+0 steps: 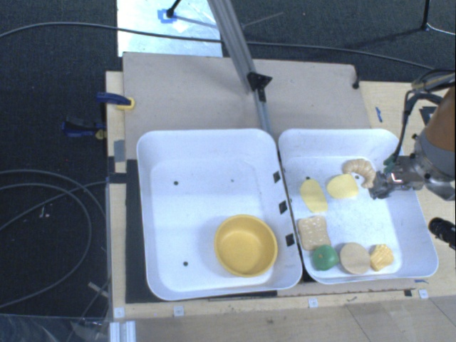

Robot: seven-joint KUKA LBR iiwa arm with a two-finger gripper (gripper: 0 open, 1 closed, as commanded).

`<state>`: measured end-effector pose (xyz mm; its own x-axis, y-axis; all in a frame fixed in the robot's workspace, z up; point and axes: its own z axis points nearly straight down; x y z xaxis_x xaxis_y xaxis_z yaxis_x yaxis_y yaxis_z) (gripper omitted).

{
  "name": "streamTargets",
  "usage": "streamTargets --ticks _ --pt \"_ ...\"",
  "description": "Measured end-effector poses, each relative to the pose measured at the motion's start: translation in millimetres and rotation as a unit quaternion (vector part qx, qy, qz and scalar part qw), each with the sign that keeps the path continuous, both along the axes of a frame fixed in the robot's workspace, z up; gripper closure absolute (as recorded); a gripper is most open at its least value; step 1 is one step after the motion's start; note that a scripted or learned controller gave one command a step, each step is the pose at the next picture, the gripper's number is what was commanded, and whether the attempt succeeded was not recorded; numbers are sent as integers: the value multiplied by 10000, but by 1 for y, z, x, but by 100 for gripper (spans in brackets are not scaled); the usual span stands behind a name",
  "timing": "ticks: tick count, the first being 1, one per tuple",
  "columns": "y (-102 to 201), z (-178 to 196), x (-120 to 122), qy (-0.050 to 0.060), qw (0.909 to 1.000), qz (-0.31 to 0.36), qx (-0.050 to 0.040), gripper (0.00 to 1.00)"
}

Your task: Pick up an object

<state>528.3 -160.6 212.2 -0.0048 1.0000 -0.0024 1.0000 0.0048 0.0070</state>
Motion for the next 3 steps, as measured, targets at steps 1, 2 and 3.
streamTargets --ticks 1,2,3 --pt "-9 58 5 3 10000 0 0 100" --pt "35 58 -7 25 10000 15 11 100" --pt "87 60 -8 24 10000 30 18 100"
